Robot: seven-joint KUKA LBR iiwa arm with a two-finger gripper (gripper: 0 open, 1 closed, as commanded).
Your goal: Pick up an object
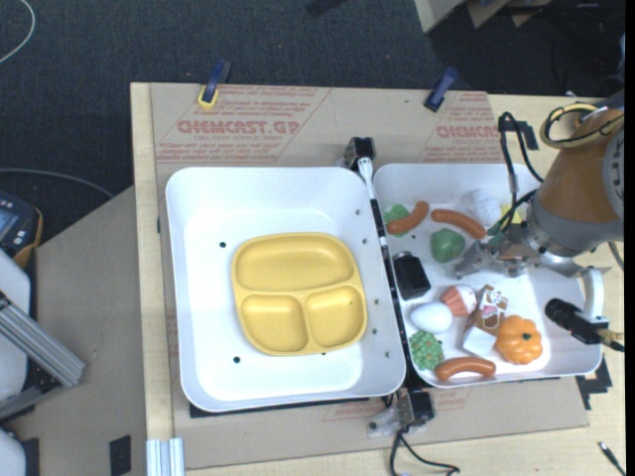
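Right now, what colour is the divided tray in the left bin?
Yellow; the tray shows best in the camera view.

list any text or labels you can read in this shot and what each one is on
"CHEMCAST GP" in red, printed on the brown protective paper over the bench sheet behind the left bin.
The same red print repeats behind the right bin, cut off and too partial to read.
The smaller red lines under both are too blurred to read.

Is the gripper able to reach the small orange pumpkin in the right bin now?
Probably yes: the small orange pumpkin lies uncovered in the right white bin, just below the gripper, with open space above it.
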